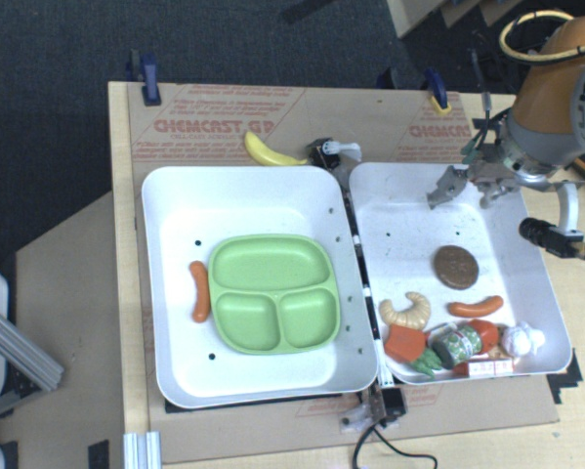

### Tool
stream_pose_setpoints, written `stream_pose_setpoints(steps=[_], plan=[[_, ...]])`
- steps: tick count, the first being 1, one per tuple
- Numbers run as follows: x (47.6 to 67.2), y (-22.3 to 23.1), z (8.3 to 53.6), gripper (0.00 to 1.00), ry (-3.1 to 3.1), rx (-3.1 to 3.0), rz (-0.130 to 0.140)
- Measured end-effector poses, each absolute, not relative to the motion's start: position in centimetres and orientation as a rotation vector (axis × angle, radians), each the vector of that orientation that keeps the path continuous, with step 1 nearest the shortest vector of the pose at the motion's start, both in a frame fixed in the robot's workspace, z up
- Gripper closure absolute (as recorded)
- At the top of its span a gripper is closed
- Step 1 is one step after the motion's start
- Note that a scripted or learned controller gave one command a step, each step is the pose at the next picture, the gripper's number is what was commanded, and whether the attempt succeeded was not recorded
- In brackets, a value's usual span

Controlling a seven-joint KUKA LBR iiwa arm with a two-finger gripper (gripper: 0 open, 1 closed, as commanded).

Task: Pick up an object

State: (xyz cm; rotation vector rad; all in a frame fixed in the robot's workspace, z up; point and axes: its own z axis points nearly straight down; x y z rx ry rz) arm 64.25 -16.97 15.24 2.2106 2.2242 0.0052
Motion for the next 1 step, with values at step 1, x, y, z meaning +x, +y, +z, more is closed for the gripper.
stream_pose_setpoints(steps=[1], plan=[[58.25,-17.68,7.96,0.0,2.225,2.231,-0.008]])
